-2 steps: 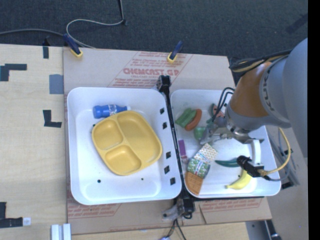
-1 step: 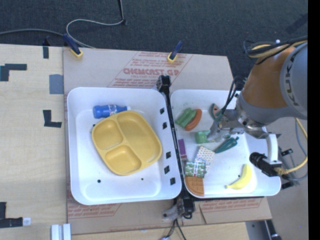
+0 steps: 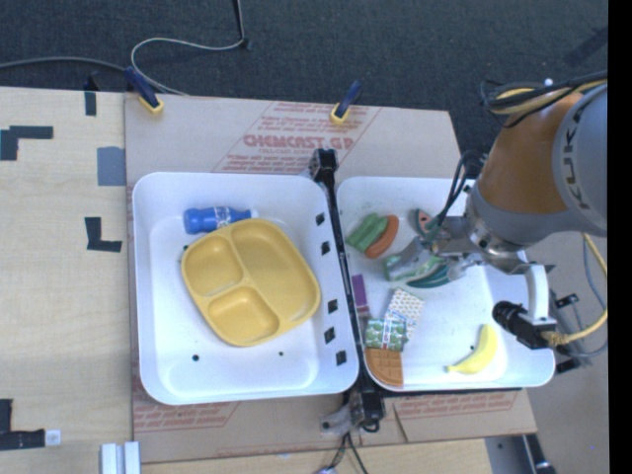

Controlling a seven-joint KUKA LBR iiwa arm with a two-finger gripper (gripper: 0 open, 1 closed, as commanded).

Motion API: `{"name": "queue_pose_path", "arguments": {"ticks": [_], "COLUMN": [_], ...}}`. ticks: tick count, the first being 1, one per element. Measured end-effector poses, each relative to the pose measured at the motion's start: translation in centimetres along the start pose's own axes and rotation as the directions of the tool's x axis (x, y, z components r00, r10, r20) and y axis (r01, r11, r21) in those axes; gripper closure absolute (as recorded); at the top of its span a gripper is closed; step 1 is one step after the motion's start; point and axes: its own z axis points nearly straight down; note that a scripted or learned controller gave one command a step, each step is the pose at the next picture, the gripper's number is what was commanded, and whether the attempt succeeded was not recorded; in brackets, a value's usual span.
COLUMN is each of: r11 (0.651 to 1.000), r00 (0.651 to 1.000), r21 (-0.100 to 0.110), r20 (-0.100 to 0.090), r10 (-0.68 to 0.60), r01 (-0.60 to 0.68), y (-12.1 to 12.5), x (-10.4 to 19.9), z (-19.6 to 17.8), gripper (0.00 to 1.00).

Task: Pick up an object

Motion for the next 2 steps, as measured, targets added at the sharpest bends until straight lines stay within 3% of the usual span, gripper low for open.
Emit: {"name": "queue_pose_path", "arguments": {"ticks": [1,2], "r11": [1.0,1.0], "r00": [1.0,1.0], "r21": [0.001,0.002], "r20": [0.0,-0.001], "r10": [0.001,0.0], "r01": [-0.001,0.0], "y": [2.12,2.1], "x": [-1.47,-1.43], "z": [11.82,10.92], "gripper": [0.0,1.0]}}
